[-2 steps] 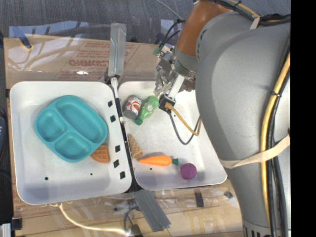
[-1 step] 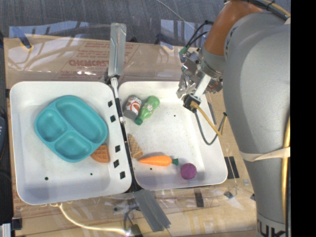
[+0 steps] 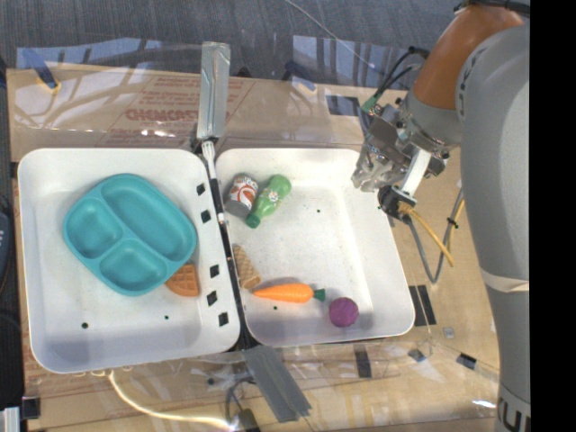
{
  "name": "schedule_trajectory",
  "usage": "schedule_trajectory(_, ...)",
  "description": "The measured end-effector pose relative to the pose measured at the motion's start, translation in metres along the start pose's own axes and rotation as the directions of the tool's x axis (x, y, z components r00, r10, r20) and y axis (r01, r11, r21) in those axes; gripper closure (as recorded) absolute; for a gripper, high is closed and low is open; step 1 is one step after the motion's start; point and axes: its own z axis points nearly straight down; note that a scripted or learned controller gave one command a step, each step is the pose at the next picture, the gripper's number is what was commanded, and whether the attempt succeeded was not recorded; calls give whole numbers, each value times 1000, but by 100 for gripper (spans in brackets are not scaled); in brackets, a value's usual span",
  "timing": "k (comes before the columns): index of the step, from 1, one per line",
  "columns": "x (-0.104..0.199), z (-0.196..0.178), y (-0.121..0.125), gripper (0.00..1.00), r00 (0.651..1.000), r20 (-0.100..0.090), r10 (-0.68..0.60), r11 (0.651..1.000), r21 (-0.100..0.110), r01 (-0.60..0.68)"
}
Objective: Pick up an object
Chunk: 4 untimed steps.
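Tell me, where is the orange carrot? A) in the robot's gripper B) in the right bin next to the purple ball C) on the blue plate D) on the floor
B: the carrot lies in the right bin, just left of the purple ball.

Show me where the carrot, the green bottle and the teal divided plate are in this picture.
carrot (image 3: pixel 284 293), camera view, middle of its orange body.
green bottle (image 3: pixel 269 199), camera view, middle of its body.
teal divided plate (image 3: pixel 76 232), camera view, its left rim.

Grey arm, orange wrist band
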Motion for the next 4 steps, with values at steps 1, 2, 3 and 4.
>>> schedule_trajectory(1,5,-25,-1,100,933,0,361,933,-1,-361)
schedule_trajectory(2,-3,-47,33,100,799,0,601,799,-1,-601)
schedule_trajectory(3,-1,-247,41,100,873,-11,488,873,-8,-488)
schedule_trajectory(4,-31,-122,-13,100,873,8,488,873,6,-488)
